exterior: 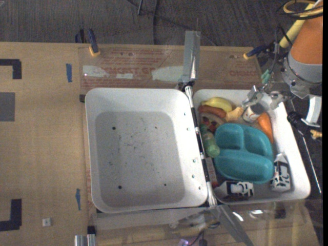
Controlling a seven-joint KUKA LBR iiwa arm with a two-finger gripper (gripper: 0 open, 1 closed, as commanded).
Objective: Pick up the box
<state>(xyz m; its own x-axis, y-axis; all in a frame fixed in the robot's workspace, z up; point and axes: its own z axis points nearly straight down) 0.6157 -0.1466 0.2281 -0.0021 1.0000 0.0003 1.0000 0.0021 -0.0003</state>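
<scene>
Camera view: gripper [258, 102] hovers over the right bin [300, 160], finger state unclear; box [281, 172] not yet lifted.

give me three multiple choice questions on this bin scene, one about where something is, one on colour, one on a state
1. Where does the teal tray lie?
A. in the left bin
B. in the right bin
C. on the cardboard outside the bins

2. What colour is the banana at the far end of the right bin?
A. yellow
B. blue
C. white

3. How does the black-and-white box stand to the gripper?
A. lifted between its fingers
B. lying in the bin, apart from the gripper
C. dropped in the left bin

Answers: 1 B, the tray fills the middle of the right bin. 2 A, the banana is plainly yellow. 3 B, the box lies at the near right corner while the gripper is at the far end.
</scene>
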